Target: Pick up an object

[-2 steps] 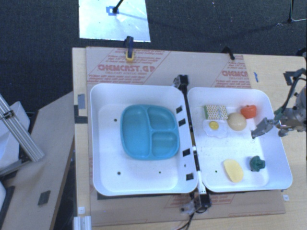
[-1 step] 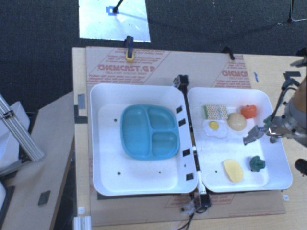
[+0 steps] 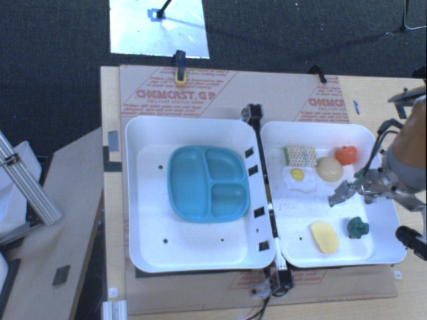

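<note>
White plastic bins sit side by side on a bench point(image 3: 373, 92) covered by a sheet printed in red with what reads as "CHEMCAST GP", repeated and partly cut off. Left bin point(image 3: 143, 245): holds a blue divided tray point(image 3: 207, 182), lying flat near its middle. Right bin point(image 3: 387, 245): holds the small things open to picking, namely a yellow oval piece point(image 3: 324, 237) near the front, a dark green lump point(image 3: 357, 227) just beside it, a toy fried egg point(image 3: 298, 177), a cream ball point(image 3: 329, 169), an orange-red piece point(image 3: 345, 155) and a patterned packet point(image 3: 301, 155) toward the back. Arm point(image 3: 410, 152): reaches in from the right, with the gripper point(image 3: 340, 195) low over the bare middle of the right bin, between the ball and the yellow piece. Nothing shows between its tips; whether they are spread or pressed together cannot be told at this size. Step in hand, as judged: choosing and closing in on one thing. The yellow piece and the ball lie nearest; the yellow piece stands apart from its neighbours, so a straight descent centred over it, tips spread across its narrow width, looks cleanest. The ball may roll if nudged off centre.
</note>
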